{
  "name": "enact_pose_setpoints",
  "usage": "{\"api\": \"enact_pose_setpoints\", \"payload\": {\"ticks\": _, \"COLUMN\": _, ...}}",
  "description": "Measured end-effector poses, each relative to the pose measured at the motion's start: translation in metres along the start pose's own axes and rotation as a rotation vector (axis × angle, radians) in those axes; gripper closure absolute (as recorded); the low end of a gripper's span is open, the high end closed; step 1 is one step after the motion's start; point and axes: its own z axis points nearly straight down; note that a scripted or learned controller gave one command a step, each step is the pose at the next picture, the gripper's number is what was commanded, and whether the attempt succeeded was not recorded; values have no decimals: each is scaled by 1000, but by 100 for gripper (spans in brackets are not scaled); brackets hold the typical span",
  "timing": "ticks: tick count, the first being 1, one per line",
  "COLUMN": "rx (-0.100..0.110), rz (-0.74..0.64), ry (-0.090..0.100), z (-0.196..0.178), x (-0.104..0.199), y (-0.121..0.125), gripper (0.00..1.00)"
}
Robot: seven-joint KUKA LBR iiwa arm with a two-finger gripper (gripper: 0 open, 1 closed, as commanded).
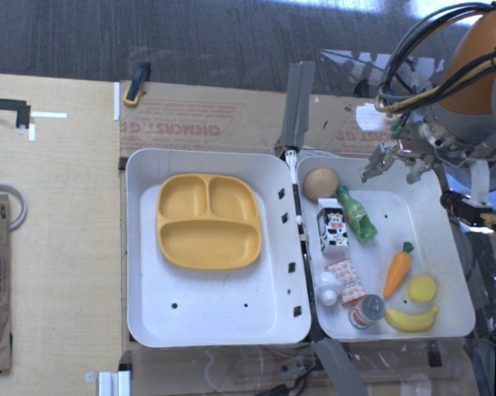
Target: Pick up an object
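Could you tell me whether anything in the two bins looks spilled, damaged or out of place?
Nothing stands out. The yellow divided plate lies flat in the left bin. The toy foods, including the carrot and banana, lie loose but intact in the right bin.

A robotics lab: cabled arm (475,72) over white bins (140,229) on a taped cardboard bench (52,168).

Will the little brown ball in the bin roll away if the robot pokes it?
Probably. The brown ball looks round, so a nudge could roll it. It lies near the bin's corner beside the green bottle, which might stop it. Its surface looks dull, perhaps not slippery.
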Motion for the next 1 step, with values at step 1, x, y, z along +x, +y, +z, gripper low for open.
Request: {"api": "enact_pose_setpoints", "payload": {"ticks": 1, "rx": -3, "rz": -240, "ry": 0, "z": 136, "x": -34, "y": -49, "gripper": 0}}
